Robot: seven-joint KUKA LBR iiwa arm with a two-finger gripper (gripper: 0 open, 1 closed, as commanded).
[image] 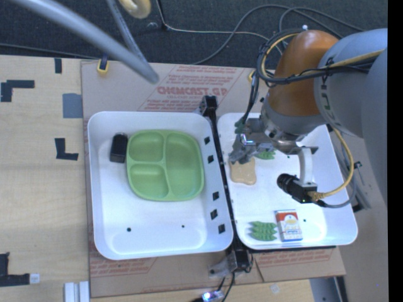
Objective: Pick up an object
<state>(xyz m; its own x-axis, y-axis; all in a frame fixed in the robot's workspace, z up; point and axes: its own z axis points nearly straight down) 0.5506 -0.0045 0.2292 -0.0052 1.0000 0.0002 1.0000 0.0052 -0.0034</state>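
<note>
Left bin (104, 187): black block (118, 148) at 9 o'clock, touching green divided plate (165, 165) at centre. Right bin (337, 228): tan flat piece (244, 173) at 9 o'clock, just beside divider; gripper (242, 151) directly above it, finger spread not readable. Small green item (265, 154) at 11 o'clock, partly under wrist. Green ridged piece (263, 231) at 6 o'clock, small red-and-white box (289, 225) just beside it, toward 5 o'clock.

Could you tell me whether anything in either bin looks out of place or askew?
Nothing looks spilled or damaged. The green divided plate lies flat in the left bin with a small black object touching its left edge. In the right bin, the small box sits slightly askew beside a green item.
</note>
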